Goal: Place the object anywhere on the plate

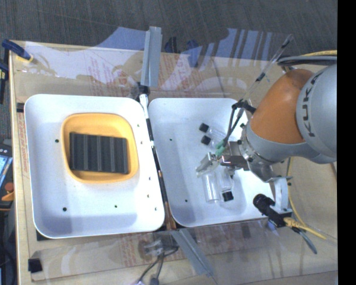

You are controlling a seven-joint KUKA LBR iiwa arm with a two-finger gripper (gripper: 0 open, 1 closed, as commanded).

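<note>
Dark carpet surrounds a wooden bench (77,76) carrying two shallow white bins side by side. Over on the left bin (41,200), we've got the target: a yellow plate (77,126) with a dark ribbed insert (99,152) sitting in its middle. Nothing from the other bin lies on it, so the placing is not done.

Now to the right bin (178,200), where all the action is. The grey arm (311,129) with its orange band reaches in from the right, and the gripper (216,162) hangs low over the bin's middle. Just below it lies what looks like a clear, glassy object (212,189), probably a small cup or tube, though it is so transparent against the white floor that I can't be sure of its shape. A few small black pieces (204,127) are scattered nearby, one of them (227,195) right beside the clear item.

Fingers? Honestly, I cannot tell whether they're spread or pressed together; the tip is a tangle of green and clear bits from this angle. Nothing shows plainly between them, so I won't call a grasp.

My read: early days. The object sits in the right bin, well apart from the plate. The pickup, the carry across the divide and the release over the plate are all left to do.
</note>
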